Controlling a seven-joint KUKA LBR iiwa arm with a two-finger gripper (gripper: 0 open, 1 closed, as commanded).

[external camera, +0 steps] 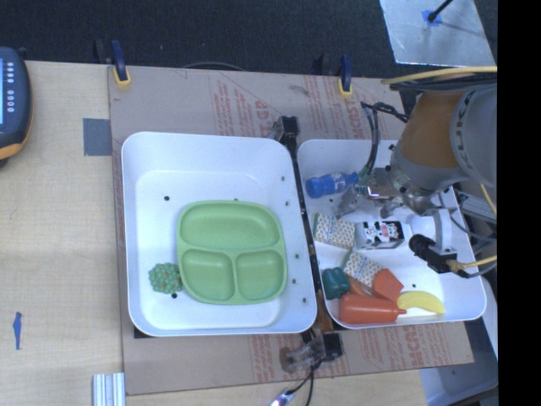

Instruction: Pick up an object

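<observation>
My gripper [379,227] hangs low over the middle of the right bin [473,307], reaching in from the right under the grey and orange arm [435,138]. A blue bottle [330,183] lies just to its upper left. Two patterned pouches [334,229] [362,266] lie to its left and just below it. Along the bin's near side sit a teal block [335,282], a red bottle [368,309], an orange piece [388,283] and a yellow banana [421,301]. A small white and black shape sits right at the gripper's tip; I cannot tell whether it is held.
The left bin [135,227] holds a green divided plate [230,252] and a bumpy green ball [165,277] at its lower left. A black cable plug [427,252] hangs off the arm to the right of the gripper. A dark device [13,100] lies at the bench's far left.
</observation>
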